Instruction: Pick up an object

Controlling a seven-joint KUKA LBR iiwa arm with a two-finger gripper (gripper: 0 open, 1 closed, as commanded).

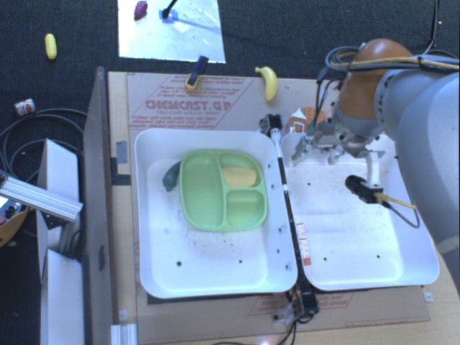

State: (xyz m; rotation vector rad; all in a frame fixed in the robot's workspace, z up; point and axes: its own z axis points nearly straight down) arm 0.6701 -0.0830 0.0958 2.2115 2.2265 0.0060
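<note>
Two white bins sit side by side on the bench (215, 95). The left bin (208, 268) holds a green divided tray (215, 207) with a yellow block (239, 176) in its upper right compartment and a dark green object (171, 176) touching its left edge. The end effector (316, 141) hangs over the right bin's (359, 254) upper left corner; whether it grips anything I cannot tell.

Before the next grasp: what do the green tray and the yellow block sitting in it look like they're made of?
The green tray looks like moulded plastic: uniform pale green, smooth, raised dividers forming compartments, a soft sheen. The yellow block, lying in the tray's upper right compartment, has a matte, even surface with rounded edges; it could be foam, sponge or soft plastic, and the view is too coarse to settle which.
</note>
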